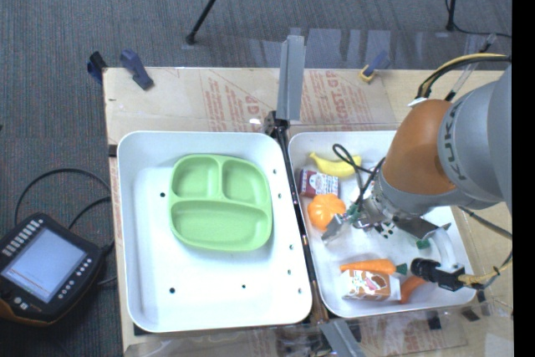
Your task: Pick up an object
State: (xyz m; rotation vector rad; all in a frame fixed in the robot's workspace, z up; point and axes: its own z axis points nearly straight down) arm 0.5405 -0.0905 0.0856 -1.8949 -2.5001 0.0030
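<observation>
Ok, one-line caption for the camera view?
Gripper low in right bin beside orange; green tray in left bin.

tray [221, 205] light green (three sections) | banana [333, 165] yellow | ball [324, 211] orange | bins [150, 280] white

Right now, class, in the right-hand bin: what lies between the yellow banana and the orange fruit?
In the camera view, a small dark red packet lies between the banana above and the orange fruit below, near the bin's left wall.
</observation>
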